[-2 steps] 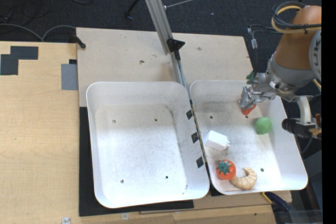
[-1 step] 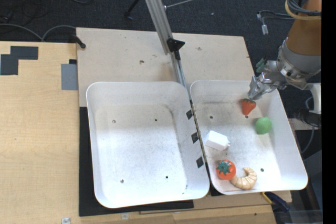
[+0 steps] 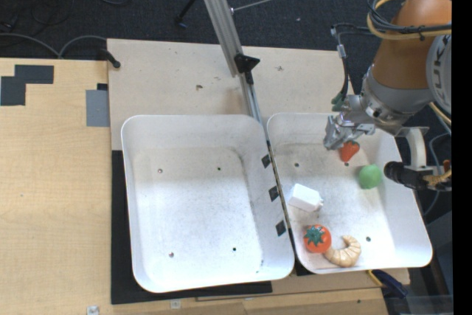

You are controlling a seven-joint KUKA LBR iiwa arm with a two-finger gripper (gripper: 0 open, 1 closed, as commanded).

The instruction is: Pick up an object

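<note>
My gripper hangs over the far part of the right bin, under the grey arm with its orange band. A small red object with a bit of green on it sits right at the fingertips, and the fingers look shut on it. Lying loose in the same bin are a green ball to the gripper's right, a white block near the divider, a red tomato and a tan croissant at the near edge.
The left bin adjoins the right one along a divider with black clips. A slanted metal rail rises from the far end of the divider. Black arm hardware overhangs the right bin's right rim.
</note>
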